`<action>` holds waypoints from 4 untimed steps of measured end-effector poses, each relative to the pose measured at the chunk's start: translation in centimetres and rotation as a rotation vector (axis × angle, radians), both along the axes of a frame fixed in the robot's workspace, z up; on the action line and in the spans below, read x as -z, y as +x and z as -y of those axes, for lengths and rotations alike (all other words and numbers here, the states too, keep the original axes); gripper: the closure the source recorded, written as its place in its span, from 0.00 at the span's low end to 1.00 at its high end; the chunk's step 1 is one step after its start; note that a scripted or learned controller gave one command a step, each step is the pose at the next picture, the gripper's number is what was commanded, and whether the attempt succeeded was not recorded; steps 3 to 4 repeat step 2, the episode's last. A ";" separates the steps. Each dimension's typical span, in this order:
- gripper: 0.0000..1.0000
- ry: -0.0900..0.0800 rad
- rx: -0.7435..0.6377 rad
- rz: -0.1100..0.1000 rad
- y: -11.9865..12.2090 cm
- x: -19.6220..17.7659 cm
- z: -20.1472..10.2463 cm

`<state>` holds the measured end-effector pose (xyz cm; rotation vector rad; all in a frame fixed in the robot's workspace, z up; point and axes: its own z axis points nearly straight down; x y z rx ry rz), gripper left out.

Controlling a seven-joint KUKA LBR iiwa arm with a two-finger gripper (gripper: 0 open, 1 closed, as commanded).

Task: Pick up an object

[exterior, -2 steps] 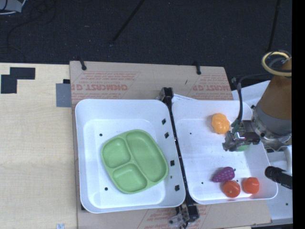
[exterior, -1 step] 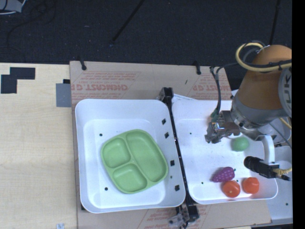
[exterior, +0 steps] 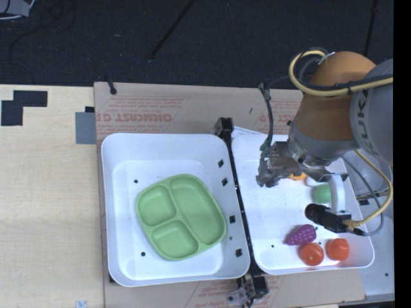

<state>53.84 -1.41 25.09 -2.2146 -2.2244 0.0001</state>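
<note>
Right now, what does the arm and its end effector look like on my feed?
The arm is grey with a bulbous orange band above the wrist. A yellow cable loops over the band, and more yellow cable trails lower right. The end effector is a small dark grey metal assembly.

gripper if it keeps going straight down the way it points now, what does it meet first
Most likely the bare white floor of the right bin; the gripper hangs over its left part, away from the toys, though depth is hard to judge.

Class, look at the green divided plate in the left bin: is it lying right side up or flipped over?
Right side up. The green divided plate lies flat in the left bin with its three hollow compartments facing the camera, nothing in them.
</note>
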 end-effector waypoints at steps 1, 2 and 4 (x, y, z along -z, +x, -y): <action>1.00 -0.001 0.001 -0.001 1.6 1.7 -5.2; 1.00 -0.001 0.001 -0.001 3.4 3.0 -10.5; 1.00 -0.001 0.001 -0.001 3.4 3.0 -10.5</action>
